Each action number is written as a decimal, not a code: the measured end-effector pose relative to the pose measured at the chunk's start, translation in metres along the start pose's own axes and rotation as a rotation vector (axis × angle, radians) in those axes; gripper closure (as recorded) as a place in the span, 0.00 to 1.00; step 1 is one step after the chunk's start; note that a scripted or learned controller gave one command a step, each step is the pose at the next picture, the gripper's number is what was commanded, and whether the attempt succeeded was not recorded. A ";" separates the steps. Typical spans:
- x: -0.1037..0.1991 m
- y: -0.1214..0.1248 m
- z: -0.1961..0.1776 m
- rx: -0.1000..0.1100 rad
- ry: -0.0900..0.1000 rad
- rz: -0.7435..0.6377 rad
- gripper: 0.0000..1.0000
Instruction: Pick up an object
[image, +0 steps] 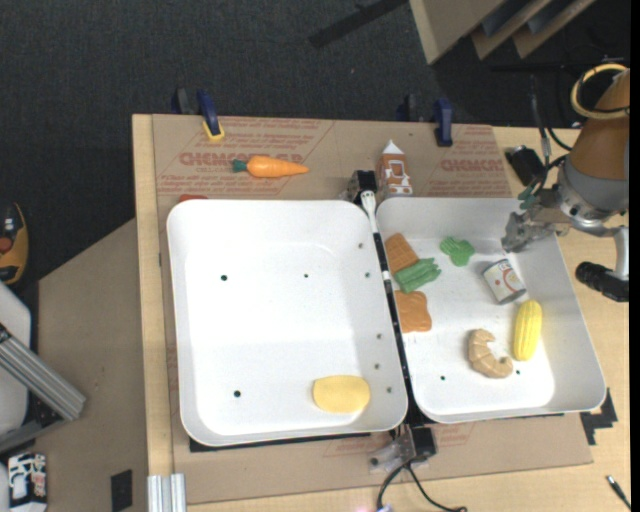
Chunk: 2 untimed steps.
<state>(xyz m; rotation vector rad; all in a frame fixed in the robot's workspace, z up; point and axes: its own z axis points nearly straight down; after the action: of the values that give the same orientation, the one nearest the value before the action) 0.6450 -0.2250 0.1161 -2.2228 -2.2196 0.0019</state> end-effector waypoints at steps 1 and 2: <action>0.001 -0.023 -0.009 0.001 0.001 -0.001 1.00; 0.001 -0.121 0.034 0.010 0.005 0.004 1.00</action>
<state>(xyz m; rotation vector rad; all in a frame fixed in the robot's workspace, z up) 0.5244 -0.2242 0.0820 -2.2198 -2.2081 0.0073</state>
